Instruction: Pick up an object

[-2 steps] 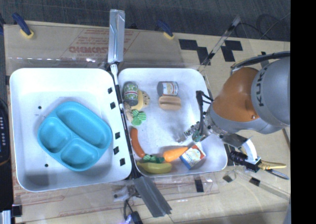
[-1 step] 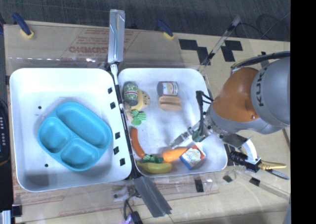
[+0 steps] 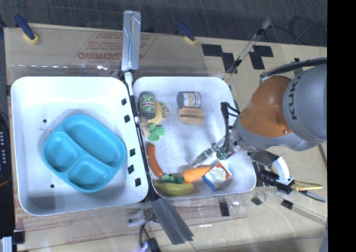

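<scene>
Even, fairly bright overhead light, soft shadows inside the white bins (image 3: pixel 33 134), mild glare on the clear panel, slightly soft focus throughout.

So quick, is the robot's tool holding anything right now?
The tool: cannot be told whether it is open or closed. It sits low in the right bin, just above the carrot and small carton; nothing shows in its grip.

Divided tray (image 3: pixel 83 152) in left bin (image 3: pixel 22 134), carrot (image 3: pixel 197 174) in right bin (image 3: pixel 167 84)
</scene>
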Controlling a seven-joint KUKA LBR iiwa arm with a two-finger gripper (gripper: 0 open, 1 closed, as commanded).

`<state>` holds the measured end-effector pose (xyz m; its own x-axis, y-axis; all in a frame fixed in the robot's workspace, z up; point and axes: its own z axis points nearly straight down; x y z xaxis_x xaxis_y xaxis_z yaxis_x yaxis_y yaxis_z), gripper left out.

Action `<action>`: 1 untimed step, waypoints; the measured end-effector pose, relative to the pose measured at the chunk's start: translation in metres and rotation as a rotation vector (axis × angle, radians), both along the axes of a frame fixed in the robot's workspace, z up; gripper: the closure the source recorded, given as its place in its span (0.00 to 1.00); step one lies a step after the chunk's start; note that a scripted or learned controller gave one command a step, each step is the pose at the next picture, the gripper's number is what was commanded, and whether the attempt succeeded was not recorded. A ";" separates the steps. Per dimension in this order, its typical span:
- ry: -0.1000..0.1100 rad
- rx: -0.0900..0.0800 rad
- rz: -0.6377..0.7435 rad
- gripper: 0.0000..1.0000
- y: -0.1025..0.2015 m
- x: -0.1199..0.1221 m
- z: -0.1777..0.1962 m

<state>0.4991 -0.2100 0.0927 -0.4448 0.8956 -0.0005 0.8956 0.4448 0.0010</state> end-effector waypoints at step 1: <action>-0.001 0.000 0.086 0.00 0.001 -0.020 0.000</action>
<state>0.4792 -0.2086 0.0930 -0.5200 0.8541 -0.0005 0.8541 0.5200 0.0021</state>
